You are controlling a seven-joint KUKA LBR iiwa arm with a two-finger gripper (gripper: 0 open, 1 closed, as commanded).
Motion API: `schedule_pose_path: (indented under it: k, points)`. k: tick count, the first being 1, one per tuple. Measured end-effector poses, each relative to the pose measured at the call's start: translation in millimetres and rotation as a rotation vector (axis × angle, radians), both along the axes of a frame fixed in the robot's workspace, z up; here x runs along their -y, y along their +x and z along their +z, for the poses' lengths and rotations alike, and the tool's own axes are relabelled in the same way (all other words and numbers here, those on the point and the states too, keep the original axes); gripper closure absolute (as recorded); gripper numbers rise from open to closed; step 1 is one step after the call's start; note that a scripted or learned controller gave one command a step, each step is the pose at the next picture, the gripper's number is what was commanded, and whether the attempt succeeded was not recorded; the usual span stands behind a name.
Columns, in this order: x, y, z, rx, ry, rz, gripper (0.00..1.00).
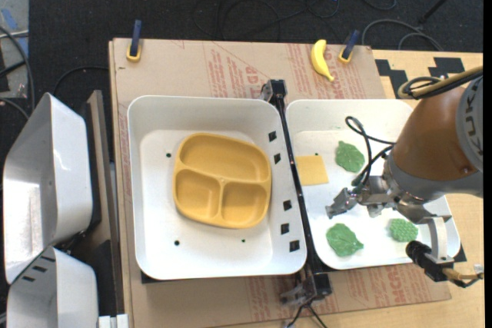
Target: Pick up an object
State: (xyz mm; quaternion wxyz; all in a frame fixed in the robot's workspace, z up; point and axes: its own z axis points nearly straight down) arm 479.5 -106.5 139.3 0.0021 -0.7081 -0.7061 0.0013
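The right bin [323, 113] holds a flat yellow square [311, 170] near its left wall and three green leafy pieces. One green piece [350, 157] lies toward the back, one [344, 239] at the front, and one [403, 230] at the front right, partly under the arm. My gripper [342, 205] hangs over the middle of this bin, just above the front green piece and right of the yellow square. Nothing shows in its grasp. The orange-banded wrist [438, 138] covers the bin's right side.
The left bin [146, 165] holds a yellow divided plate [223, 180]. A small yellow banana [323, 60] lies on the cardboard bench top behind the right bin. Black clips [286, 203] run along the wall between the bins. A black cable [367, 138] loops off the wrist.
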Motion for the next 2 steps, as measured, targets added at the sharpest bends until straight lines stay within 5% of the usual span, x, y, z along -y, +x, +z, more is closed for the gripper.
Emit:
schedule_pose_path:
  k: [1,2]
  points:
    - [0,1,12,0.004,-0.001,-0.002,1.0]
    - [-3,-1,55,0.009,-0.002,0.006,1.0]
